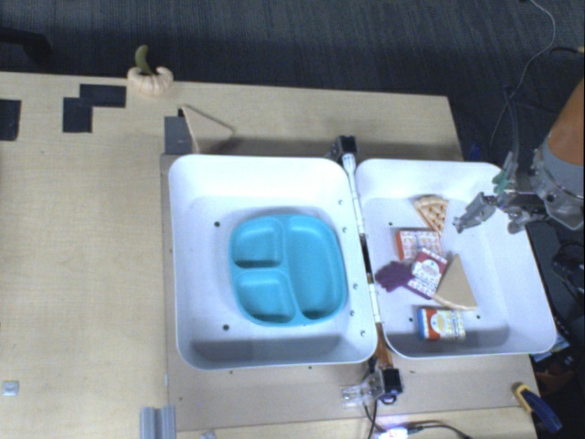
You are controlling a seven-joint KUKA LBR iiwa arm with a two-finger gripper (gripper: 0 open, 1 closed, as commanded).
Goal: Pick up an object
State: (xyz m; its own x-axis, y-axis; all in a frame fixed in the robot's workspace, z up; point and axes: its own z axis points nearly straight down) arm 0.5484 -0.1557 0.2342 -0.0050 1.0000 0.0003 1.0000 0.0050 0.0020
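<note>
Objects for picking lie clustered in the right bin: a waffle-patterned wedge nearest the far wall, a small red-and-white packet just below it, a dark purple piece touching a second red packet, a tan triangular slice beside that, and a little carton close to the near wall. All rest on the bin floor (none is lifted). Gripper hangs over the far right part of this bin, just right of the waffle wedge, its fingers pointing leftward and slightly down. Nothing sits between them; whether they are spread or closed I cannot tell at this size. The arm comes in from the right edge, grey wrist hardware above the bin's right rim. In the left bin lies a blue divided tray. On the bench, at its far edge, sits a small pale gourd.
</note>
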